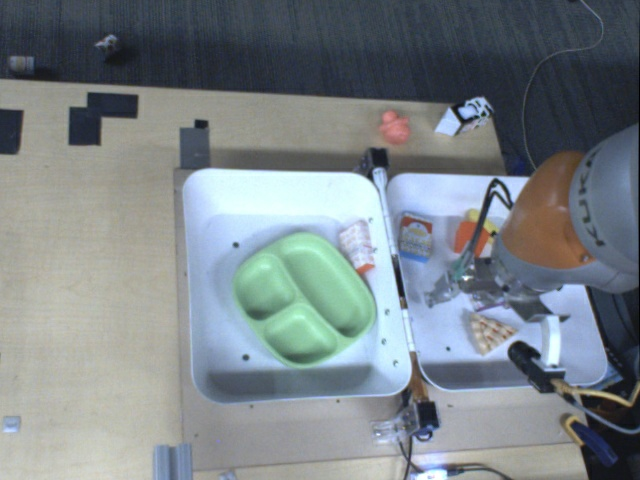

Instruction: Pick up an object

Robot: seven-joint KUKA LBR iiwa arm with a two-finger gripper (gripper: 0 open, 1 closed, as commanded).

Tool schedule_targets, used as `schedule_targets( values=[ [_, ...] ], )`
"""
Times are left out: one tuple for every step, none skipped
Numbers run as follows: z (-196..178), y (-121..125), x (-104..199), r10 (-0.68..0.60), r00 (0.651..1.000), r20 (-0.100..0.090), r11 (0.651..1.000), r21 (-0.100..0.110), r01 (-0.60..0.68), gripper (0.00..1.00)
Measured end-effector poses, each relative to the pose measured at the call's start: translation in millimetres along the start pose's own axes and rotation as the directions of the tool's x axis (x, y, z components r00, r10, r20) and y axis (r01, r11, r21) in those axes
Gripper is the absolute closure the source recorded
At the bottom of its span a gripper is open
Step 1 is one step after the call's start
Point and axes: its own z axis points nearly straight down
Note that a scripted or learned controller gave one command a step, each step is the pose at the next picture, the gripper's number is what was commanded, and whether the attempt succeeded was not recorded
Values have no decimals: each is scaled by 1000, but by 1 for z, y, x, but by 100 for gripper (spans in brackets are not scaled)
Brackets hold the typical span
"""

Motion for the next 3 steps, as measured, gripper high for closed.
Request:
schedule_targets(
  values=[
    [15,108,-9,-4,1000,-6,1000,12,4,0],
    [3,110,-10,-10,1000,-2,1000,6,10,100],
    [-131,147,-16,-4,1000,-9,1000,23,4,100]
  ],
)
